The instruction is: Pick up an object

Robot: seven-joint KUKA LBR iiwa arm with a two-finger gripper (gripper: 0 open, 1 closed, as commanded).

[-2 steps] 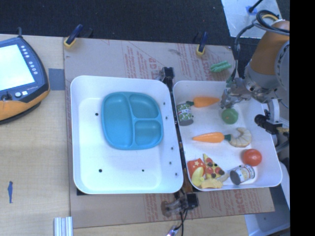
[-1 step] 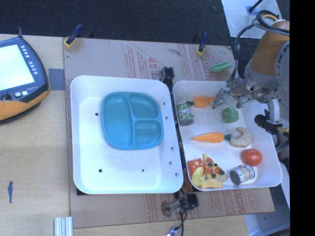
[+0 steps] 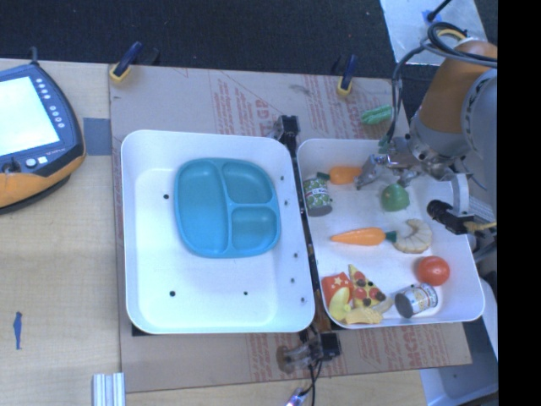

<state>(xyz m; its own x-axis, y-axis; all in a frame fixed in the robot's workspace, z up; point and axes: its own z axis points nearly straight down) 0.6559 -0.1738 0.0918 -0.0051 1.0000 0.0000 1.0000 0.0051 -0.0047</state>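
Note:
My gripper (image 3: 390, 178) hangs over the back of the right bin (image 3: 473, 311), open, with nothing between its fingers. A round green object (image 3: 394, 198) lies just in front of it, very close to the fingertips. A small orange piece (image 3: 344, 175) sits to the gripper's left, and a green can (image 3: 318, 194) lies beside that. Nearer the front are a carrot (image 3: 358, 237), a pale bread piece (image 3: 413, 238), a red tomato (image 3: 433, 270), a silver can (image 3: 417, 300) and a pizza slice (image 3: 363, 294).
The left bin (image 3: 144, 227) holds a blue divided plate (image 3: 226, 206). A green item (image 3: 376, 114) lies on the board behind the right bin. A tablet-like pendant (image 3: 30, 134) rests at the far left. Clamps hold the board's back edge.

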